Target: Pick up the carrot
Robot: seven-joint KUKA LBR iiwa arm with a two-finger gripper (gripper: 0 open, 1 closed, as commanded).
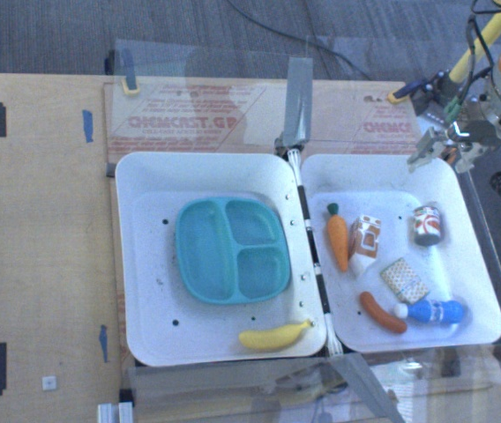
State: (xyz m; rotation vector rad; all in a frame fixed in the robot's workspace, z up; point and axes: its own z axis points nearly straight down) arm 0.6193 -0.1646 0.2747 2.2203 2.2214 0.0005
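Observation:
An orange carrot (337,239) with a green top lies at the left side of the right bin (471,236), close to the divider, pointing toward the front. A small carton (366,236) lies right beside it. My gripper (438,144) hovers over the back right corner of the right bin, well away from the carrot, with its thin fingers (422,152) spread apart and nothing between them.
The right bin also holds a can (427,225), a patterned packet (404,280), a sausage (382,312) and a blue bottle (433,312). The left bin (145,201) holds a teal divided plate (233,249) and a banana (274,335) at its front.

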